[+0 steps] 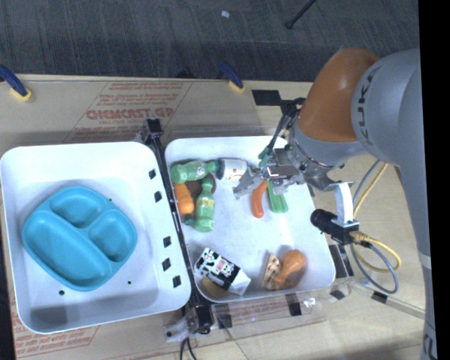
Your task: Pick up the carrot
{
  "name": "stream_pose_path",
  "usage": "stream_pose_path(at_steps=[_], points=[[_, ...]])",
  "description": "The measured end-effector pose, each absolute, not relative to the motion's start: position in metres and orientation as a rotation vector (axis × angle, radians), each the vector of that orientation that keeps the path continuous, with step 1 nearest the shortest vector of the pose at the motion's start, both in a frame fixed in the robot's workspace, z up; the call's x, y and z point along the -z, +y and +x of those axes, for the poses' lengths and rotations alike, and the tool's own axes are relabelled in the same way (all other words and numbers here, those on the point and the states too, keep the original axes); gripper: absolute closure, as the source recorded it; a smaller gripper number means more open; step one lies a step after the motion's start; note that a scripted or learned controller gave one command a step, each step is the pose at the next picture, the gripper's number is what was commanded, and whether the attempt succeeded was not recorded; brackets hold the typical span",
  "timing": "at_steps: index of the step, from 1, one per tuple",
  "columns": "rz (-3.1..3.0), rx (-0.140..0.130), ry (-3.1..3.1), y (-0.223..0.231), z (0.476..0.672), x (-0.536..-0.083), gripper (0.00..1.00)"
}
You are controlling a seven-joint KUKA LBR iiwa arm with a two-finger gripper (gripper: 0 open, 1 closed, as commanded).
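Arm: grey KUKA arm [378, 92] with an orange band, reaching in from the right of the camera view over the right bin.
Gripper: the gripper [260, 183] sits low over the upper middle of the right bin, its metal fingers [246, 186] pointing toward the left.
Finger state: the fingers are closed on the upper end of an orange carrot.
Carrot: the carrot [258, 201] hangs slanted below the fingertips, its lower end pointing down toward the bin floor; whether that end touches the floor cannot be told.
Green piece: a short green item [277, 201] lies just beside the carrot on its right, partly under the gripper body.
Right bin: shallow white bin [305, 280] holding all the loose items.
Green bottles: two green bottles [199, 188] lie near the bin's left wall, one across the top, one running downward.
Second orange item: an orange piece [185, 201] lies against the left wall, touching the bottles.
Black-and-white carton: a small patterned box [218, 268] lies at the lower left of the right bin.
Brown items: a rounded brown item [291, 264] with a lighter piece touching its left lies at the lower right.
Left bin: white bin [36, 306] holding a blue divided plate [77, 236].
Bench: cardboard-covered surface [123, 105] under both bins.
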State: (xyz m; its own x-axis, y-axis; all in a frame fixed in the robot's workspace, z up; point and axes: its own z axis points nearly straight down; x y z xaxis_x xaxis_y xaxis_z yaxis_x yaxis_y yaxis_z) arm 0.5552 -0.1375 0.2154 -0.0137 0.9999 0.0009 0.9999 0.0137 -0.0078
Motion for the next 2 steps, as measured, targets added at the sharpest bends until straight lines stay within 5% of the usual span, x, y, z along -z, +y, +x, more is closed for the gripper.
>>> stream_pose_path(at_steps=[1, 2], points=[[-2.062, -0.010, -2.358, -0.179, 0.504, -0.146, 0.00], [-2.114, -0.012, -2.315, -0.194, 0.566, -0.098, 0.00]])
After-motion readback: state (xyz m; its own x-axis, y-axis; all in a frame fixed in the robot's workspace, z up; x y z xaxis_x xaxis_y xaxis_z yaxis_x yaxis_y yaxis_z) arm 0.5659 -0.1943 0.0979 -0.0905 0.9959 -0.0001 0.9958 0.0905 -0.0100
